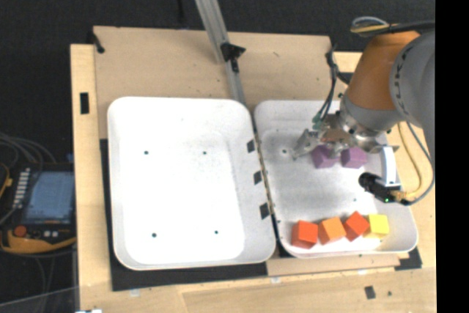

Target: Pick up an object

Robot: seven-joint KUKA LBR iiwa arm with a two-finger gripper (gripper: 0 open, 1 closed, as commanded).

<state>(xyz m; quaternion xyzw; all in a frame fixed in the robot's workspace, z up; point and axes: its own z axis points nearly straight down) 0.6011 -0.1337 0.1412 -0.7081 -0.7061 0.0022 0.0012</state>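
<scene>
Wooden bench (146, 70) carries two shallow white bins side by side. Left bin (179, 179) shows a bare white floor with a few small dark specks. Right bin (293, 124) holds all the objects. Grey arm (410, 84) enters from the right edge, its orange band (374, 77) sitting above the wrist; the wrist angles down and leftward over the upper half of the right bin, cables looping off its near side. Gripper (326, 141) hangs low over the bin floor, directly above two purple blocks; whether the claw is spread or clenched I cannot tell, the tips being lost against the purple. One purple block (323, 157) lies just under the gripper, the other purple block (355, 157) just to its right, partly tucked under the wrist. Along the bin's near wall sits a touching row: orange-red block (305, 233), orange block (332, 229), red block (356, 224), yellow block (379, 224).
</scene>
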